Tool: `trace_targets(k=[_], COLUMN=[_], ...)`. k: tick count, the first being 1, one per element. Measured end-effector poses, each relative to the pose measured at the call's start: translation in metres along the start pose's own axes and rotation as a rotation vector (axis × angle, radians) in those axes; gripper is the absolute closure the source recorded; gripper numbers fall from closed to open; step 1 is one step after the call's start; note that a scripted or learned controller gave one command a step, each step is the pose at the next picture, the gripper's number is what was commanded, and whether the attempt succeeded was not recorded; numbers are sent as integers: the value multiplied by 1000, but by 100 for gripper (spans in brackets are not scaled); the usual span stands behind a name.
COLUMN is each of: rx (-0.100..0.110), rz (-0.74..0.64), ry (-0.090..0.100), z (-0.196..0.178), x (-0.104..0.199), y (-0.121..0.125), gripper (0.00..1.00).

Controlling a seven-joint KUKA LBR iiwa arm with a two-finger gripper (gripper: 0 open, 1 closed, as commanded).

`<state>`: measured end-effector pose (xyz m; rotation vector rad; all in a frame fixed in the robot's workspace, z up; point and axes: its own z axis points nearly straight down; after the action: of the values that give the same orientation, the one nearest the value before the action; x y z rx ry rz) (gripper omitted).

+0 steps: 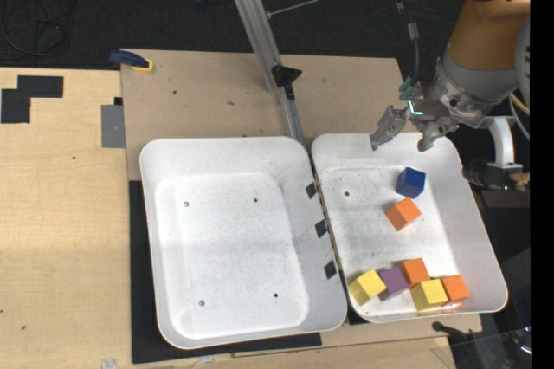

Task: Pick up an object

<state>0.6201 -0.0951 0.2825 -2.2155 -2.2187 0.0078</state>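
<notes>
My gripper [408,135] hangs open above the far edge of the right bin [363,168], its two fingers spread apart with nothing between them. A blue cube [411,182] lies in that bin just below and in front of the gripper. An orange cube [402,213] sits a little nearer than the blue one. At the bin's near end lie a yellow cube [367,284], a purple cube [394,281], a second orange cube [415,270], a second yellow cube [428,294] and a third orange cube [454,288], packed together.
The left bin [227,237] is beside the right one, joined by black clips [320,229]. A slanted metal rail [260,29] rises behind the bins. A blue and yellow tool [132,60] lies at the bench's far left corner.
</notes>
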Motion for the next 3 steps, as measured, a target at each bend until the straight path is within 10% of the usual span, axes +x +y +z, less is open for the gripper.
trace_targets(k=[1, 3], rx=[-5, 3], rz=[1, 2], ry=[0, 1], z=[-3, 112], x=[-1, -6], y=[1, -6], gripper=[0, 0])
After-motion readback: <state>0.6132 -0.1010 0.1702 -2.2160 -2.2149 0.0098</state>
